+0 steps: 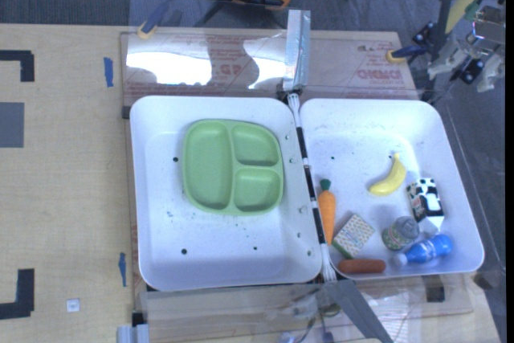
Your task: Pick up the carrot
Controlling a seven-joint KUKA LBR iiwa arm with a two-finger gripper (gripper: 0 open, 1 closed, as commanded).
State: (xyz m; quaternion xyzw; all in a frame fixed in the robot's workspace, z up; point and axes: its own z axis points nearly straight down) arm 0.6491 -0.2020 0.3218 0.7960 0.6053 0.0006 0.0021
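The carrot [327, 210] is a small orange toy with a green top. It lies in the right bin [361, 120], lengthwise against that bin's left wall, with its green end pointing to the back. A tan patterned box [354, 234] lies just right of its tip, close to it.
The right bin also holds a yellow banana [387, 177], a black-and-white item [424, 199], a small can [399, 234], a blue bottle [426, 249] and a red sausage [361, 266] at the front. A green divided plate [233, 166] sits in the left bin [161, 237].
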